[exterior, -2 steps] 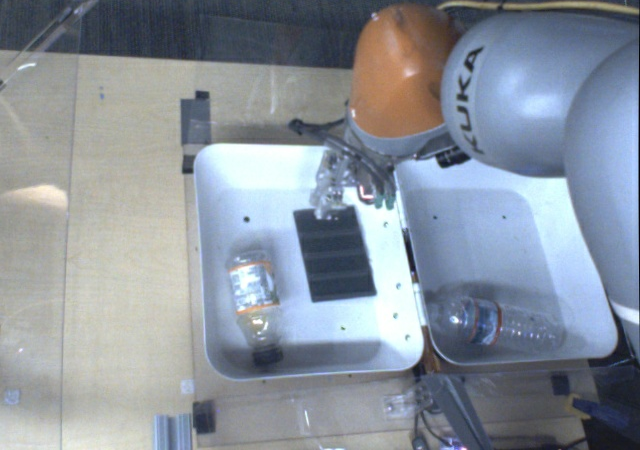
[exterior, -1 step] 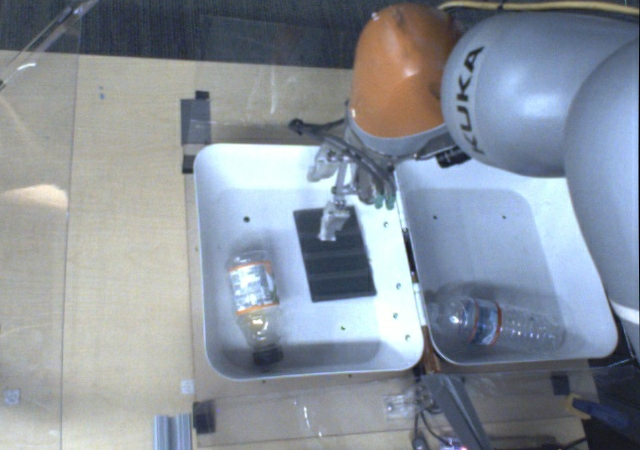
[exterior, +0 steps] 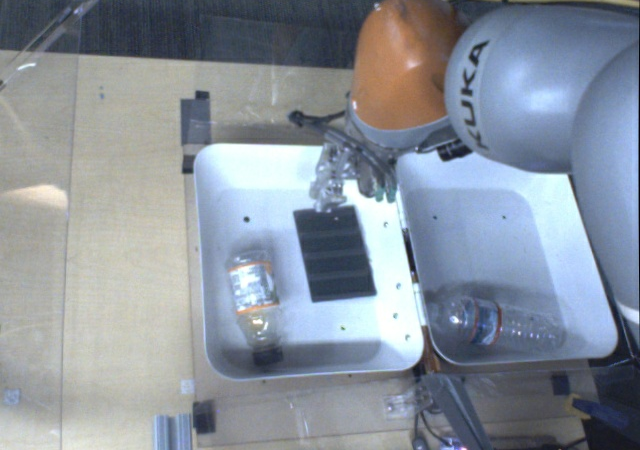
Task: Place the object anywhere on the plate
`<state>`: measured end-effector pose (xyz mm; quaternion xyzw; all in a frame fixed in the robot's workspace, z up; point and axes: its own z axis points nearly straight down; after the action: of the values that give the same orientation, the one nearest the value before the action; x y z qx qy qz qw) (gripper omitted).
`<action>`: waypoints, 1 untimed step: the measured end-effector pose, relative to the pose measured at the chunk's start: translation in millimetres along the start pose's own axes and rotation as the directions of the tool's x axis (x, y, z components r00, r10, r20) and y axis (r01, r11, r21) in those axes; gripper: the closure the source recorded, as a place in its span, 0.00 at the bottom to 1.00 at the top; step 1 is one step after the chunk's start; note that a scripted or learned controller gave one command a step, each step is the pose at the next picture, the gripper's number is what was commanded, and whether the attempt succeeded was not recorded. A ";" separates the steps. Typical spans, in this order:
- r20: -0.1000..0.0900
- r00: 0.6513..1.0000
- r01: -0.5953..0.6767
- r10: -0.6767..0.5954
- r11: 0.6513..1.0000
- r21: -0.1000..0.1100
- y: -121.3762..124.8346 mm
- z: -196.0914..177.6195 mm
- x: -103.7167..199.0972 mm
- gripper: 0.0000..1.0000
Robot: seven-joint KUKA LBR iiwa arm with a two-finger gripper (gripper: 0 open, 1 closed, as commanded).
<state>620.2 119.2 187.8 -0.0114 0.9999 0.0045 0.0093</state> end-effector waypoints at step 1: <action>-0.012 0.993 -0.121 0.121 0.993 0.006 62.9 29.3 19.4 1.00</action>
<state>599.8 181.9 158.7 0.0493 0.9988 0.0022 0.0030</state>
